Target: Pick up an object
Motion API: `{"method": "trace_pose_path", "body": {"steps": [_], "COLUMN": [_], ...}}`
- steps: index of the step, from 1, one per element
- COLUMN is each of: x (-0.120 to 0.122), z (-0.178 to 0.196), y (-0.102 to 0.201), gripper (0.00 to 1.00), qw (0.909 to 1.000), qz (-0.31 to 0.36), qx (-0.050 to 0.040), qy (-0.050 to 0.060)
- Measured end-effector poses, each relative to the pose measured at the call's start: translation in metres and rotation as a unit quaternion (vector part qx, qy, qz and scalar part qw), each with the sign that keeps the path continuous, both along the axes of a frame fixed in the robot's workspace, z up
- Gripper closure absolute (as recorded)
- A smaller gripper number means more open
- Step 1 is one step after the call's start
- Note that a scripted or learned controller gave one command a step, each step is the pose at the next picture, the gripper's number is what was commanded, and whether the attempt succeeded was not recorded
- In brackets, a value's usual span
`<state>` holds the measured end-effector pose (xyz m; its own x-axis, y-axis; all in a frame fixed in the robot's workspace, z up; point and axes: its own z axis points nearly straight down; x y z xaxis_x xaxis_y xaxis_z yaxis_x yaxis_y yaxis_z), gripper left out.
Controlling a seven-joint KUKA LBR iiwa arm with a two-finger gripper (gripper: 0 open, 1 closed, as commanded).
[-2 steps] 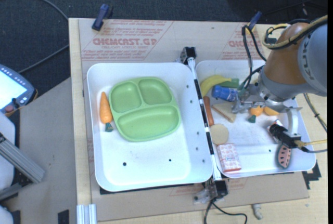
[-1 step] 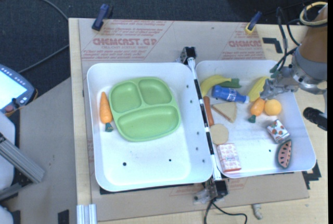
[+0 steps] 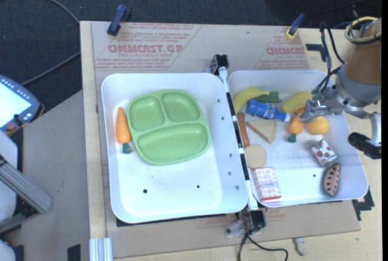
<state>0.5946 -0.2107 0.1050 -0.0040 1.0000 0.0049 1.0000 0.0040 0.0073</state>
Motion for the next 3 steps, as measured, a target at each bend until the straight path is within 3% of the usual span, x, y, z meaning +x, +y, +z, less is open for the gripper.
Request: {"method": "trace_pose_path", "body": {"steps": [1, 2, 3], "x": [0.002, 0.049, 0.069], "z": [0.000, -0.020, -0.022], "y": [0.007, 0.062, 0.018], "gripper": [0.00, 0.00, 0.00], "qw": [1.0000, 1.0000, 1.0000], "qz": [0.002, -0.001, -0.003], "qx": [0.0064, -0.0021, -0.0025], "qy": [0.000, 0.003, 0.009]}}
